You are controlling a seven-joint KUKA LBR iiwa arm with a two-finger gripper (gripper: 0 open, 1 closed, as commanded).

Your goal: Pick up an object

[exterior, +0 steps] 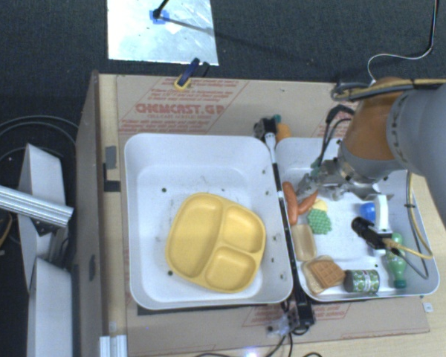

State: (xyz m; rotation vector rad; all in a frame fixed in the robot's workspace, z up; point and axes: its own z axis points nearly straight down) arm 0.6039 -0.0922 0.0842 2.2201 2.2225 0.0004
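My gripper (318, 184) hangs low over the upper left part of the right bin (424, 285), coming down from the grey arm with its orange band. Just below it lie an orange carrot (307, 203) and a reddish sausage (289, 198) by the bin's left wall. A green ridged piece (320, 223) and a tan bread slice (305, 242) lie further down. I see nothing lifted off the bin floor.
The right bin also has a brown cracker (326, 272), a green can (361, 281), a green bottle (396, 266) and a blue ball (367, 211). In the left bin (145, 192) lies a yellow divided plate (215, 240).
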